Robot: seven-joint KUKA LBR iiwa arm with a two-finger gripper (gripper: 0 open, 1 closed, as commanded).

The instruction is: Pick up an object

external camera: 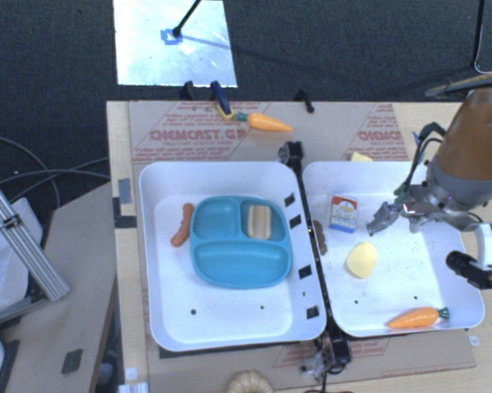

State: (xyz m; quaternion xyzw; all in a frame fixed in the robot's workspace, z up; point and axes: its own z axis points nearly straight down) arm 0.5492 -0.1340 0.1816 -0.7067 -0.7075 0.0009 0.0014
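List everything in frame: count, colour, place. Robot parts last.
bins: 2, white, side by side on bench
divided plate: 1, blue, left bin
sausage: 1, orange-brown, left bin, left of plate
small carton: 1, red/white/blue, right bin
round piece: 1, pale yellow, right bin
carrots: 2, orange; one right bin front, one on board behind bins
ring: 1, tan, front edge
gripper: 1, grey, over right bin

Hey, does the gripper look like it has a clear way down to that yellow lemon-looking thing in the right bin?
Probably yes. The gripper hovers just up and right of the yellow piece, which lies alone on the right bin floor; the small box and carrot sit apart from it.
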